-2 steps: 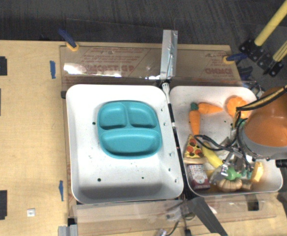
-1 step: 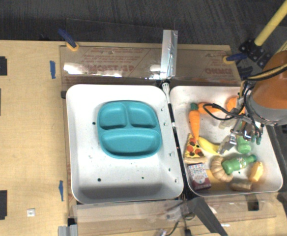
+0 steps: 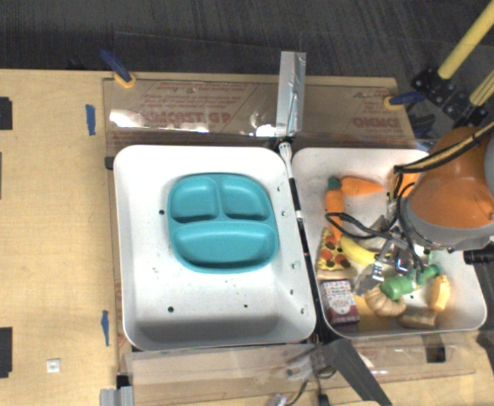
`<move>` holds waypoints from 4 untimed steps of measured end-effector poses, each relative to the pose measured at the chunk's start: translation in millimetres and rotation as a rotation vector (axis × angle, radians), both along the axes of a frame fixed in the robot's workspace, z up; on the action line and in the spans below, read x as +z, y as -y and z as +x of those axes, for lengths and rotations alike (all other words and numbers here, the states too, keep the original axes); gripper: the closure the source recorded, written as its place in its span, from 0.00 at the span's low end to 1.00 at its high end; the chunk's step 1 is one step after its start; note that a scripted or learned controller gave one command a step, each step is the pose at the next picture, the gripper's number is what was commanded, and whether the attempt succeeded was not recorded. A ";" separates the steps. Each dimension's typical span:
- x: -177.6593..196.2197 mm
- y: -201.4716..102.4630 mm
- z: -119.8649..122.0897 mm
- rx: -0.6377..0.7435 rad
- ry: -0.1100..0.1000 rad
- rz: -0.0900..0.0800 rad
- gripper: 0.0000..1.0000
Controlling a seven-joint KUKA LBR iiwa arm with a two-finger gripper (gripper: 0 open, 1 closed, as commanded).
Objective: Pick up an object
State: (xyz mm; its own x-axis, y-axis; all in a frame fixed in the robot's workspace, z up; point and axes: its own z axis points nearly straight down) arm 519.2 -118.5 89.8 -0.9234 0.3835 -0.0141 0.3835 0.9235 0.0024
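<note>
Gripper [image 3: 392,265] is down among toys in the right bin [image 3: 467,315], beside the banana [image 3: 357,250]; grasp unclear, nothing lifted

Arm [image 3: 463,189]: broad orange band, rounded and glossy, just above the jaws; grey housing beyond it with part of a dark letter marking on a pale panel. Black cables [image 3: 357,224] loop out beside the wrist and trail toward the jaws. Wrist hardware [image 3: 397,256] metallic, cluttered with small fittings; details too fine to tell
</note>
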 end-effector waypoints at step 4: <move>13.4 -11.4 97.9 -0.099 0.012 0.000 1.00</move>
State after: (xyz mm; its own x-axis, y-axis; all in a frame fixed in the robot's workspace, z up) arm 617.1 -107.1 103.2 -0.8806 0.4732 -0.0249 0.4732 0.8809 0.0078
